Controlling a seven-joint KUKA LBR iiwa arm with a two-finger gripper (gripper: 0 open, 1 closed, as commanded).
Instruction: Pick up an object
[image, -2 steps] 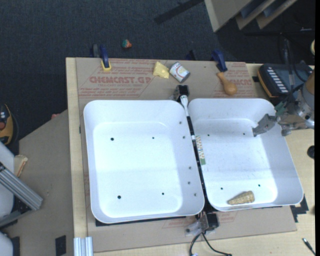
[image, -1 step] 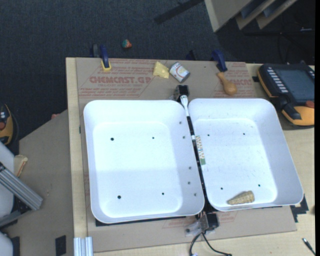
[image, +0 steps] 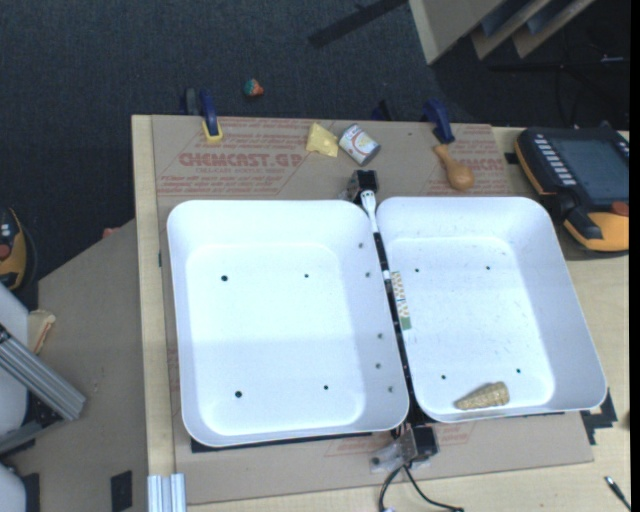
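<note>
The step in hand looks like the approach, with nothing lifted yet. The one thing in the bins, a tan cone-shaped piece (image: 483, 397), lies on its side near the front wall of the right-hand bin (image: 572, 300) (right as the camera has it). The next move likely calls for a descent over it, clear of that wall. The other bin (image: 178, 300) adjoins it. Farther back on the bench (image: 150, 250) lie a yellow scrap (image: 321, 140), a small box (image: 359, 144) and two blue clamps (image: 209, 112), well apart from it.
</note>
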